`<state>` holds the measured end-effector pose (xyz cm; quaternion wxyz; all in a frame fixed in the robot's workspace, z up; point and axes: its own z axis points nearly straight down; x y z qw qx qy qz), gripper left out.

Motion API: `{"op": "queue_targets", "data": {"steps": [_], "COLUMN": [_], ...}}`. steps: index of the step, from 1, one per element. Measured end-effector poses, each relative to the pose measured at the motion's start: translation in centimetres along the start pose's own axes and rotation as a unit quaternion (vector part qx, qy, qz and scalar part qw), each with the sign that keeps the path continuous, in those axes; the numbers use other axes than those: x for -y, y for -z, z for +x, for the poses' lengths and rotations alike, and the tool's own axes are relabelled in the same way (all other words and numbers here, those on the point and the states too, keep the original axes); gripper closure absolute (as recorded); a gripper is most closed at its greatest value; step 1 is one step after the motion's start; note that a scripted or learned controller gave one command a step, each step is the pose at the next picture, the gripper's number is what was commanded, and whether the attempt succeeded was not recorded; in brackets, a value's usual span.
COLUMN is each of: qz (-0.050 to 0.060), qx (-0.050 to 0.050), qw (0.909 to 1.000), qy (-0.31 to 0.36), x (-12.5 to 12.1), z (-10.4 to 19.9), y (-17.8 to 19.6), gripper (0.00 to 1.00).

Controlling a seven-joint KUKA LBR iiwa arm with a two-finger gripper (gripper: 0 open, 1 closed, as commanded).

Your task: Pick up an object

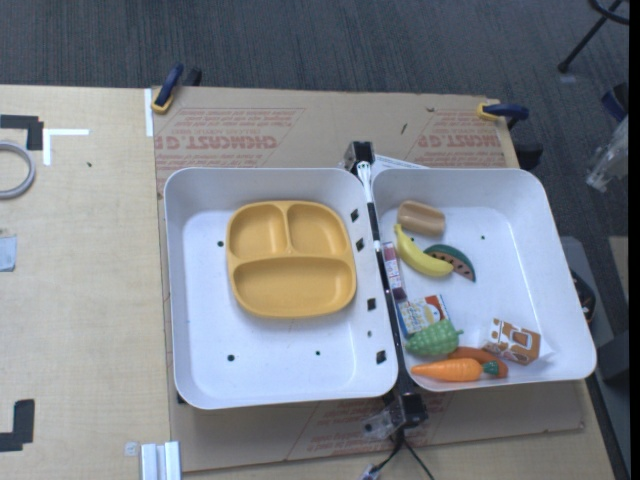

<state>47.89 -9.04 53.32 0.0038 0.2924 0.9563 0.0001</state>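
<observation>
The right bin point(530, 228) holds several toy foods. A tan bread roll point(420, 217) lies near its back left, with a yellow banana point(420, 256) and a watermelon slice point(455, 263) just in front of it. A slim wrapped bar point(388, 268) lies along the left wall. Toward the front sit a small printed carton point(420, 315), a green leafy piece point(433, 341), an orange carrot point(452, 370) and a brown-and-white box point(515, 341). The left bin point(200, 348) holds a yellow divided plate point(292, 258).
Both bins rest on a cardboard sheet point(260, 133) held by blue-and-yellow clamps point(167, 88) at its back corners. Bare wooden bench point(80, 298) stretches to the left, with a tape ring point(10, 168) at its edge. Dark floor lies beyond.
</observation>
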Motion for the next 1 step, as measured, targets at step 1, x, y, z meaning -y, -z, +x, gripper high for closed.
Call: {"op": "queue_targets", "data": {"steps": [1], "qz": [0.001], "qx": [-0.002], "qw": [0.9991], "qy": [-0.043], "x": [-3.3], "z": [0.85], "y": [-17.73], "gripper": [1.0]}}
